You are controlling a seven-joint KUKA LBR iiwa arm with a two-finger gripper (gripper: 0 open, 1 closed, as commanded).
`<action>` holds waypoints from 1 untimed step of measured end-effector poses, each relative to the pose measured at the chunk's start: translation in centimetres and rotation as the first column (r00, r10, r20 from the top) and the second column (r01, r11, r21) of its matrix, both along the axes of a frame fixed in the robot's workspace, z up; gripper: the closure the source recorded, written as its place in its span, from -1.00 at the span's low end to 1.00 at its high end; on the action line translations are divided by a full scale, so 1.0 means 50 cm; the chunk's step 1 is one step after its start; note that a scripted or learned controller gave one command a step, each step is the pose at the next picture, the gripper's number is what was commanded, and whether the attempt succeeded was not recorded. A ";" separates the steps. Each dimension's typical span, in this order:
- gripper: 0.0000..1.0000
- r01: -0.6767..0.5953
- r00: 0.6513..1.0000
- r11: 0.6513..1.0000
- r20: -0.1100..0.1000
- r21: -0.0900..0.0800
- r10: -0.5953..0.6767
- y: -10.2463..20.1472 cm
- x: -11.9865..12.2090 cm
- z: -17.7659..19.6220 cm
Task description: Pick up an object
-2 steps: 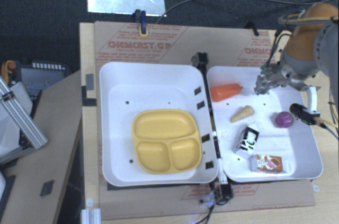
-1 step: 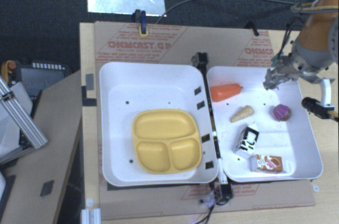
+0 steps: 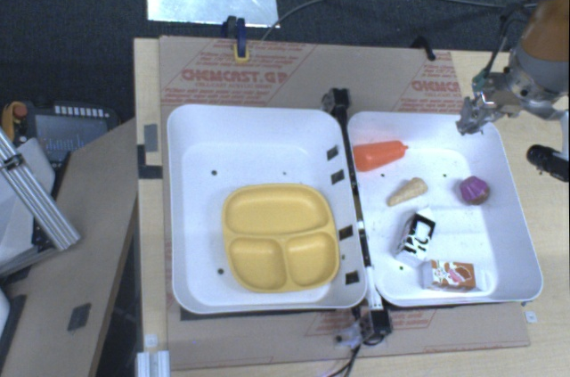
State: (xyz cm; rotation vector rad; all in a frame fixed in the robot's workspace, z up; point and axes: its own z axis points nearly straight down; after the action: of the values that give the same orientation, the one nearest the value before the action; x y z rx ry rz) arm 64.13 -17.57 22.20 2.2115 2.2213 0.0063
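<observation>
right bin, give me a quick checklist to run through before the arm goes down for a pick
1. Targets present: ok. The right bin holds an orange carrot, a tan cone-shaped piece, a purple ball, a black and white carton and a brown packet.
2. Targets apart: mostly ok. The carton and packet lie close together; the others have room around them.
3. Gripper position: ok. It sits over the bin's far right corner, above no item.
4. Jaws open: cannot tell.
5. Nothing held already: cannot tell.
6. Yellow tray out of the way: ok. It lies in the left bin.
</observation>
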 end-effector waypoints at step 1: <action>1.00 -0.001 1.000 1.000 -0.003 0.001 0.001 0.000 0.002 0.080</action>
State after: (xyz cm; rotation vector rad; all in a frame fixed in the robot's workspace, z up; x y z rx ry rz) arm 64.25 -17.59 26.20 2.2119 2.2240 0.0042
